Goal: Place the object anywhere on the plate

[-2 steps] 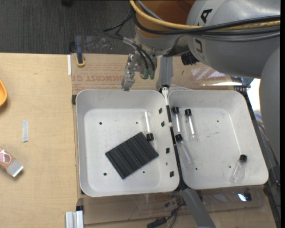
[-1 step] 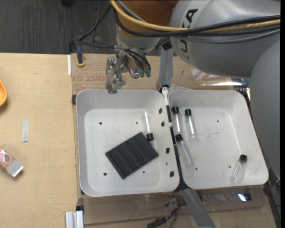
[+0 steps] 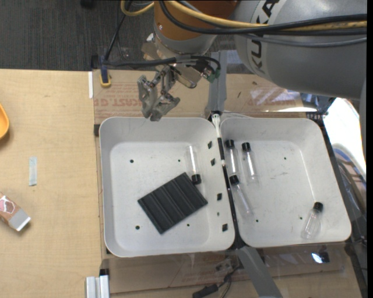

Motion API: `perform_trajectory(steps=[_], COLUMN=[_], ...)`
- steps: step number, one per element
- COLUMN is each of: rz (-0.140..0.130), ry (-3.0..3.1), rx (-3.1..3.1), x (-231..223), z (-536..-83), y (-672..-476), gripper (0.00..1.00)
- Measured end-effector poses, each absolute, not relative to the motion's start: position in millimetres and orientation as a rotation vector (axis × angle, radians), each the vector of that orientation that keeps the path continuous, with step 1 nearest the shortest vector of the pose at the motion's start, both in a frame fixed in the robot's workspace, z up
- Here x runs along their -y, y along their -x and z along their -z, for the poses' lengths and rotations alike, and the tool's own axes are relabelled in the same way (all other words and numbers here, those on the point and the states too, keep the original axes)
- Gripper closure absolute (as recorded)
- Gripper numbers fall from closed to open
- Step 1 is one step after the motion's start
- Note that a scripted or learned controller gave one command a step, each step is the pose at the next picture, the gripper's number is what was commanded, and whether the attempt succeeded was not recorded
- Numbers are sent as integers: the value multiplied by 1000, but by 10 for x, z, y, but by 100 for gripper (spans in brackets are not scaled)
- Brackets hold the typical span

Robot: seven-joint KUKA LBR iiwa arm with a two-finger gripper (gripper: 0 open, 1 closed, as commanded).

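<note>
Nearest the lens, looming at top right: grey arm (image 3: 309,41), blurred, reaching in over the right bin (image 3: 332,174), orange band (image 3: 192,17) above the wrist at top centre. Below the band, gripper (image 3: 156,100) hanging past the far rim of the left bin (image 3: 108,174), tilted down and to the left, over cardboard. Fingers close together, nothing seen between them; whether fully closed, hard to say. In the left bin, dark ribbed plate (image 3: 172,202) lying flat, turned at an angle. Just beside its upper right corner, clear tube with black cap (image 3: 192,165), off the plate. Four more capped tubes (image 3: 249,161) in the right bin. Well apart from the gripper, all of them.
</note>
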State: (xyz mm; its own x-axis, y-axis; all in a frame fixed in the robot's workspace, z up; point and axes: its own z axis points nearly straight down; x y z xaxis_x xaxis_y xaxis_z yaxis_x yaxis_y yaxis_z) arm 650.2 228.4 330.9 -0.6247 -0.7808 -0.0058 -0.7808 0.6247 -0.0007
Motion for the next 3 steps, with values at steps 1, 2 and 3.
perform_trajectory(steps=[1,2,3], rz=[-7,-10,-13], ry=[1345,1332,1320], rx=[-2826,-2826,-2825], x=[-2270,-2255,-2242], z=[-3410,-3508,-3609], y=[-6520,-6538,-6555], gripper=[100,100,100])
